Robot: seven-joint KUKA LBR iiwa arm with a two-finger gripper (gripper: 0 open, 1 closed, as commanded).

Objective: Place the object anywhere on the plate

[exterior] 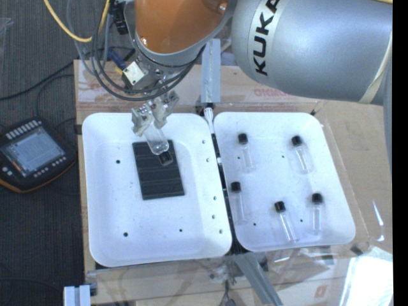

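Gripper (152, 116) pinches a clear vial (159, 146), cap low and toward the right, tilted over the plate (157, 171).

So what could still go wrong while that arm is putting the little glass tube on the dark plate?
1. The small clear glass vial with a black cap sits at the top edge of the dark ribbed rectangular plate, so it might roll off into the left white bin.
2. The two-finger gripper is right at the vial and could drag it along when lifting.
3. Clear glass on white looks hard to see, as with the five vials in the right white bin.
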